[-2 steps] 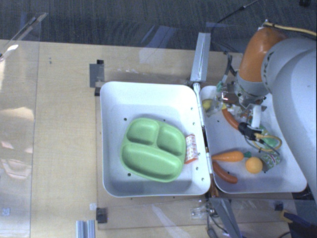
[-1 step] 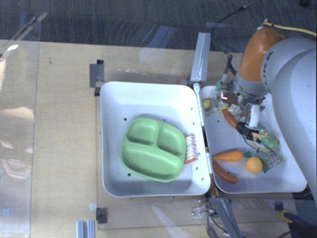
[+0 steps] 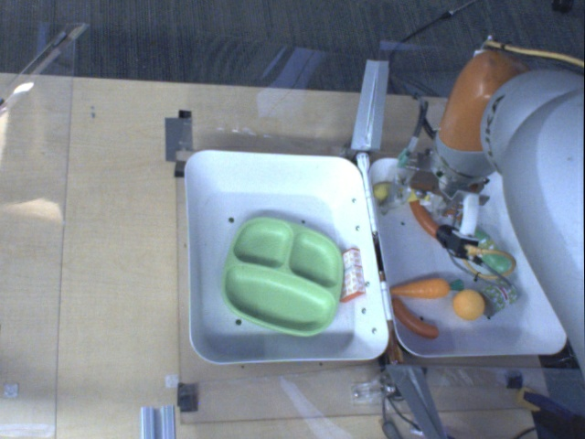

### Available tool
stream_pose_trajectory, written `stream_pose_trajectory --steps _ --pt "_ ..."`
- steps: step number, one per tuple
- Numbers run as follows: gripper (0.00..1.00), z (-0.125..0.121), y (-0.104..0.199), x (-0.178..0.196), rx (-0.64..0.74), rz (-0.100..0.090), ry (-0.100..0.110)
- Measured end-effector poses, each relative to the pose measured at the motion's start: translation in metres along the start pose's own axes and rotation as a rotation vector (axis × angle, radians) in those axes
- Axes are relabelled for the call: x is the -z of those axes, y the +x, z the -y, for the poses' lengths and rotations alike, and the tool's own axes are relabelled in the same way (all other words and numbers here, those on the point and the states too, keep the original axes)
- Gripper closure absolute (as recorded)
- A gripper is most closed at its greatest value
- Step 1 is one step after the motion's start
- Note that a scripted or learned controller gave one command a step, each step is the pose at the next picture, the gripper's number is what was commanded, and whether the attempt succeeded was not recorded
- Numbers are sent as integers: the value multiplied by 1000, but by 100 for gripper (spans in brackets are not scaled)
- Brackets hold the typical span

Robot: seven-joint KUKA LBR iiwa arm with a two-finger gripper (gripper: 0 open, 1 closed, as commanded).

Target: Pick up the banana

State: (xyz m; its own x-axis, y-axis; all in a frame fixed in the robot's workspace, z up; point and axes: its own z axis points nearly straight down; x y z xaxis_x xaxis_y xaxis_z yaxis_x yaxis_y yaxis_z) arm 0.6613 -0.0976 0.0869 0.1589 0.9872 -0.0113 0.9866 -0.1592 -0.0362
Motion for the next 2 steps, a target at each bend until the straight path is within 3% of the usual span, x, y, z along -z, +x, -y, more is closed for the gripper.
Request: stream_pose_trajectory --steps 2 --pt "0 1 -2 0 73 -1 7"
